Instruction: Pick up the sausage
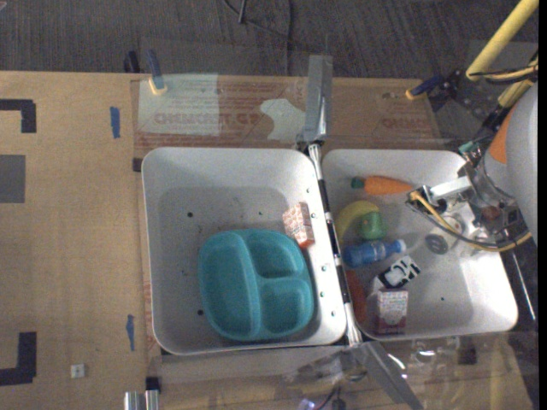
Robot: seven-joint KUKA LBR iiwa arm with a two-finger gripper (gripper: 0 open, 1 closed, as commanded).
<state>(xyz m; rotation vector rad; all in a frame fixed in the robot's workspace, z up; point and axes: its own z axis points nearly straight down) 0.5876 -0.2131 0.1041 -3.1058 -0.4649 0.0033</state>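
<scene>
The sausage [353,292] is a thin reddish-orange stick lying along the left wall of the right bin [479,310], partly tucked behind a red and white carton [390,311]. My gripper [473,221] hangs over the upper right part of that bin, well to the right of the sausage and apart from it. Cables and the wrist body cover its tip.
In the right bin lie an orange carrot [389,184], a yellow banana with a green piece [362,221], a blue bottle [373,252] and a black and white item [399,272]. The left bin [171,186] holds a teal divided plate [255,285] and a small pink box [297,224].
</scene>
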